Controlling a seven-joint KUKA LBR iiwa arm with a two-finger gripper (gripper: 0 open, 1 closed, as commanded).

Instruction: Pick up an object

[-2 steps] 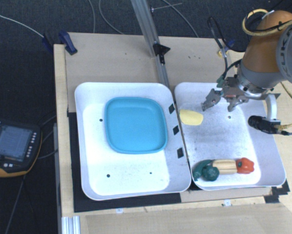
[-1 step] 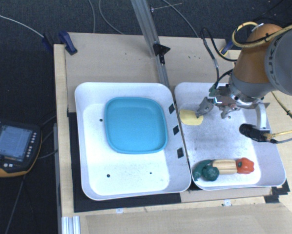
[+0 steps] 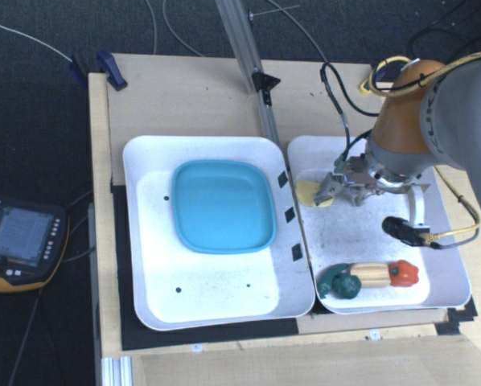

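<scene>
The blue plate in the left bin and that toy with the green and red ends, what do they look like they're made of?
Blue plate: probably plastic, smooth with a soft sheen, uniform colour, moulded rounded corners. Toy: its tan middle looks like bare wood, matte; the green and red ends look painted or plastic, too small to tell.

A handheld control pendant (image 3: pixel 19 244) lies on the dark floor off the bench's left edge; a blue clamp (image 3: pixel 112 71) grips its far-left corner; a metal pole (image 3: pixel 244 51) slants over its far edge
</scene>
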